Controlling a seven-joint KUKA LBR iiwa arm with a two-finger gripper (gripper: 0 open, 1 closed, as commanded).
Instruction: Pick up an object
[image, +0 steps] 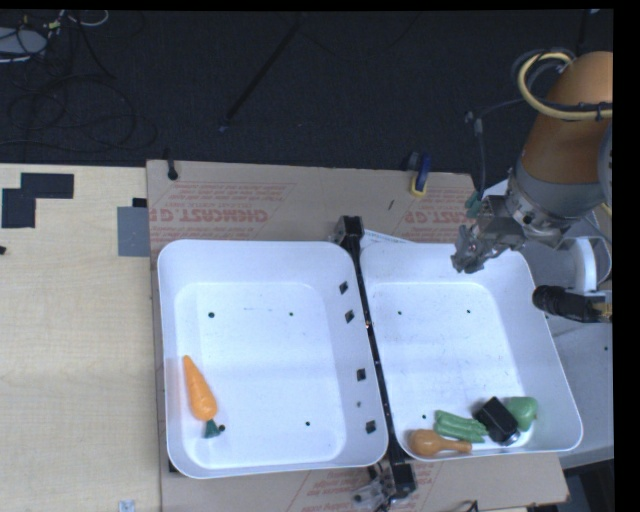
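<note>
An orange toy carrot (198, 390) with a small green top lies at the front left of the left bin (250, 270). In the front right corner of the right bin (450, 330) a green pod-like toy (460, 427), a small orange gourd-shaped toy (437, 443), a black block (496, 419) and a light green toy (522, 409) lie bunched together. My gripper (468, 258) hangs over the back right rim of the right bin, far from every object. Nothing shows between its fingers.
A black divider (362, 340) runs between the two bins. Both bins sit on a cardboard sheet (270, 205) on a wooden bench. A blue clamp (419, 172) holds the sheet's back edge. A black handle-like part (566, 302) juts out at the right.
</note>
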